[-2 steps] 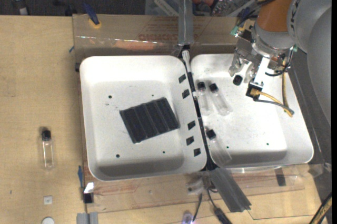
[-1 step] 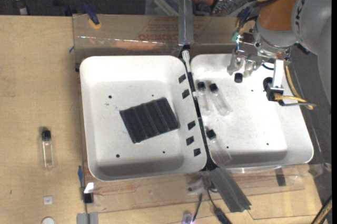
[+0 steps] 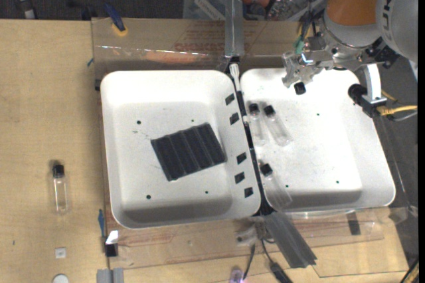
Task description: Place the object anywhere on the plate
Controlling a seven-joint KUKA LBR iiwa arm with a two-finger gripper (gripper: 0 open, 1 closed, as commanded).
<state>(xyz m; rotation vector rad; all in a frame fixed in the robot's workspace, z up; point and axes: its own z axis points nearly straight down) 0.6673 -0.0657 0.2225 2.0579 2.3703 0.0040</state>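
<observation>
Where bins [image 3: 133,86] meet, three vials [image 3: 275,125].

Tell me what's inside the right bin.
The right bin holds clear vials with black caps: two near its left wall, another lower down. The arm's gripper covers part of the far edge.

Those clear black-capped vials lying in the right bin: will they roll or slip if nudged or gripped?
The clear black-capped vials lie on their sides and look cylindrical, so a sideways nudge would probably roll them. Their smooth transparent walls may slip in the tool. They look small, so probably light.
</observation>
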